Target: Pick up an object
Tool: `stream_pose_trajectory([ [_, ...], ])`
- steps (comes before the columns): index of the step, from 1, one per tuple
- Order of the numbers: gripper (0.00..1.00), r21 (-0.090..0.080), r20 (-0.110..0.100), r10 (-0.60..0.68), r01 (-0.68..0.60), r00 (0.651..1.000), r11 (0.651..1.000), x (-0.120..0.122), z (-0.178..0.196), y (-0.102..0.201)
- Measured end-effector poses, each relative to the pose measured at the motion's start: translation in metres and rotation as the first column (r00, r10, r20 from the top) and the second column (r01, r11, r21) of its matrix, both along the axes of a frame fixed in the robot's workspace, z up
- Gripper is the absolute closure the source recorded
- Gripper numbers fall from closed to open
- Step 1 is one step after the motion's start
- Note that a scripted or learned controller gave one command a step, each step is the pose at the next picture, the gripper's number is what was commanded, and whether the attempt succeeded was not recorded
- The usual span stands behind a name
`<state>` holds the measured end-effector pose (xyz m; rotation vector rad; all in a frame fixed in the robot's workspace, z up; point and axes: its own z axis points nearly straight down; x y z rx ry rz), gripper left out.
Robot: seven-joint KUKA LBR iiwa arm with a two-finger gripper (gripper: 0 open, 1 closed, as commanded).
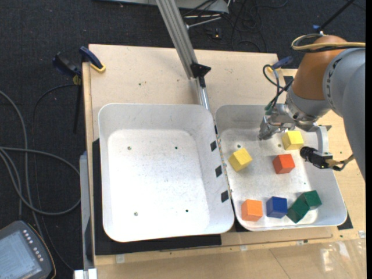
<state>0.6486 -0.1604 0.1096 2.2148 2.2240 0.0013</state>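
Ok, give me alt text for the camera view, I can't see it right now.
The pincer hangs over the right bin, near a yellow cube. That bin also holds a second yellow cube, a red, an orange, a blue and two green blocks.

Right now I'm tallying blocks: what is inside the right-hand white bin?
In the right-hand white bin: two yellow cubes, two orange, one blue, two green. The grey arm covers the far corner.
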Motion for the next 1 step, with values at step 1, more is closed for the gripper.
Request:
stream_pose_trajectory([
  [1,1.00,0.000,0.004,0.000,0.000,1.000,1.000,0.0012,0.0573,0.0101],
])
